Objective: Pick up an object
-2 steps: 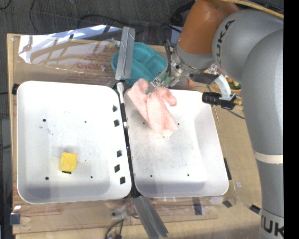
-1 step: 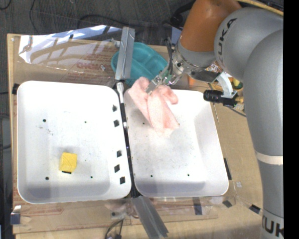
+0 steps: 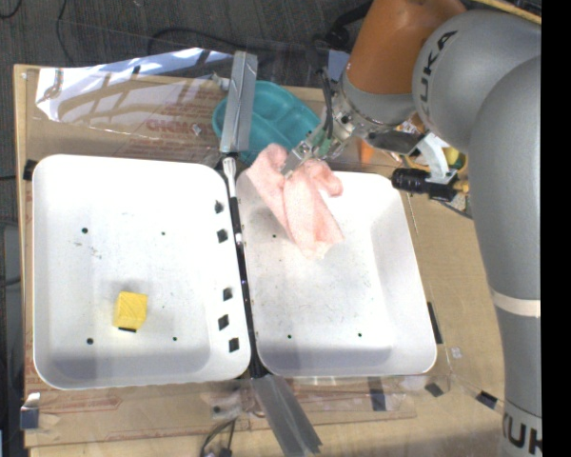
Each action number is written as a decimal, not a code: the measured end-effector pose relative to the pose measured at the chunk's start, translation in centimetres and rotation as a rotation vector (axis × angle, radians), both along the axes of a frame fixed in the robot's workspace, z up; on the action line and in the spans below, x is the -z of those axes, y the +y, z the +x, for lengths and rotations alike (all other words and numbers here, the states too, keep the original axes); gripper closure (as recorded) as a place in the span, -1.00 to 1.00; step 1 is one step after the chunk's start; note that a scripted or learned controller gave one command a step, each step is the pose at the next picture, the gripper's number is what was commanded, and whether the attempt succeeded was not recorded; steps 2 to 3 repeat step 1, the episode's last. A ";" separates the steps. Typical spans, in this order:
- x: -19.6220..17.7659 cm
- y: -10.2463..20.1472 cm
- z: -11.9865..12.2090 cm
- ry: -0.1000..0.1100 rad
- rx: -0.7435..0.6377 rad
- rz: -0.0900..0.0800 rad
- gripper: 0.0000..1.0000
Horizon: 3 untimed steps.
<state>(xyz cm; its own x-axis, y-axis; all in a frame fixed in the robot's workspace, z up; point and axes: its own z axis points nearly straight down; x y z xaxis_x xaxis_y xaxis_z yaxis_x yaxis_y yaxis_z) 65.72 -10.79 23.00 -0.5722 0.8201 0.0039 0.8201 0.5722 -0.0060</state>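
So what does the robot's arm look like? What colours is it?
The arm is big, round and smooth, mostly shiny grey. It has an orange band above the wrist and grey KUKA letters printed on its side. At the end sits a small metal gripper, and black cables run beside the wrist.

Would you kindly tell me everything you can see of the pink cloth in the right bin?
The pale pink, soft, crumpled cloth looks like fabric with a fuzzy texture. It hangs in loose folds over the far left part of the shallow white right bin, its upper end pinched between the fingers of the end effector. Its lower end trails towards the bin floor; whether it touches there is unclear.
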 end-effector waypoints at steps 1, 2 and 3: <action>-0.9 0.0 0.0 0.001 -0.004 0.000 1.00; -0.9 0.0 0.0 0.001 -0.004 0.000 1.00; -0.9 0.0 0.0 0.001 -0.004 0.000 1.00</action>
